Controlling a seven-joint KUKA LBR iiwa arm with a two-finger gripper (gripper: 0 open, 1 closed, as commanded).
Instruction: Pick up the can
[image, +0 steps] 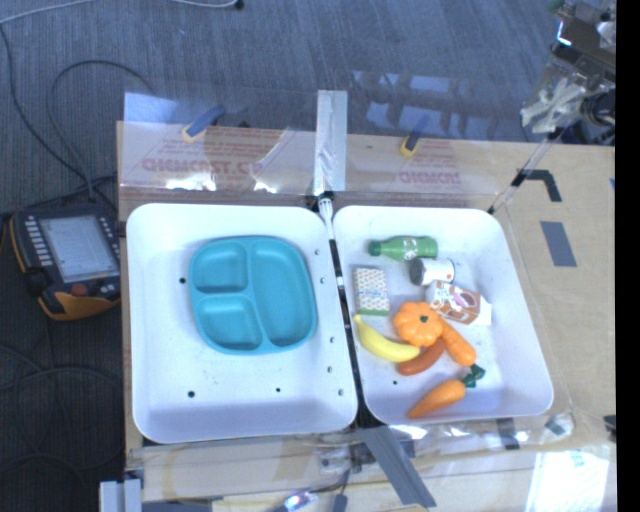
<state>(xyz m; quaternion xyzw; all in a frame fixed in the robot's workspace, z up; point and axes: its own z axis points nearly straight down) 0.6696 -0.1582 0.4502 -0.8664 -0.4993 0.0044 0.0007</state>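
I see the can (432, 271) lying on its side in the right bin (520, 300), touching the green bottle (402, 247) and a snack packet (460, 303). It looks light, rigid, and slick, so I'd grip across its round body.

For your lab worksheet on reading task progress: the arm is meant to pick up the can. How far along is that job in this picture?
Done: nothing yet. The can lies on its side in the right bin, between the green bottle and a snack packet. In hand: nothing; the gripper sits at the upper right, outside the bins, well away from the can. Left: reach over, descend, grasp and lift.
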